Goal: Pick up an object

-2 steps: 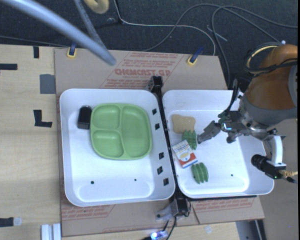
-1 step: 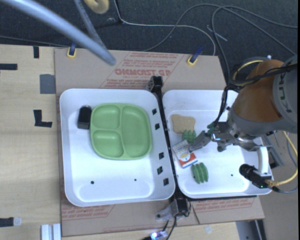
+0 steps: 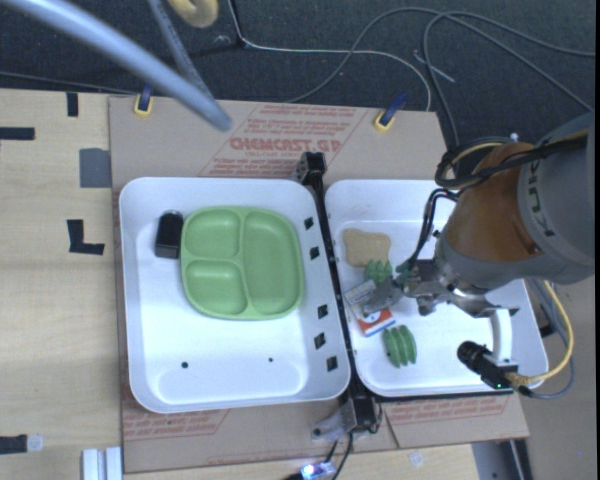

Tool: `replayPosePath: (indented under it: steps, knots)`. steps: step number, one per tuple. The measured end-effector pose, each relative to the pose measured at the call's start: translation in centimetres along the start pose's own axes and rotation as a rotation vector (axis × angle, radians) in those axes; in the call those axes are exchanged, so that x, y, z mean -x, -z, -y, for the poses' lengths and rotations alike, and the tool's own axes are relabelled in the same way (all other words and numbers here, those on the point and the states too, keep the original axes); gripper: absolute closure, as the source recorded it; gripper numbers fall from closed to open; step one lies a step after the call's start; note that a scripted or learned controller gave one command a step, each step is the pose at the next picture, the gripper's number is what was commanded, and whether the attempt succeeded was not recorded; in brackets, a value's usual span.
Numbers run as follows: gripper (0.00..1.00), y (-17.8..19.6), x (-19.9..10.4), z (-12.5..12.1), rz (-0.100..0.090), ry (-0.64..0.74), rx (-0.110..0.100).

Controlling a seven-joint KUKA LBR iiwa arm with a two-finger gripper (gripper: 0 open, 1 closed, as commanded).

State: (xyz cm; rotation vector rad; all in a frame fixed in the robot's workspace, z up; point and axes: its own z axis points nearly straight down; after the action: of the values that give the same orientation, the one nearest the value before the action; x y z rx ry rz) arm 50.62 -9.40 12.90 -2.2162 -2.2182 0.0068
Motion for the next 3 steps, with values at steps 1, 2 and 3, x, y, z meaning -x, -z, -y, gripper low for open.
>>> replayPosePath:
  steps: [1,2,3]
  knots:
    - [0.00,-4.7,0.0,0.0,0.002,0.000,0.006]
    - [1.00,-3.4,-0.1,0.0,0.001,0.001,0.006]
    - [1.00,2.2,0.6,0.6,0.002,0.000,0.010]
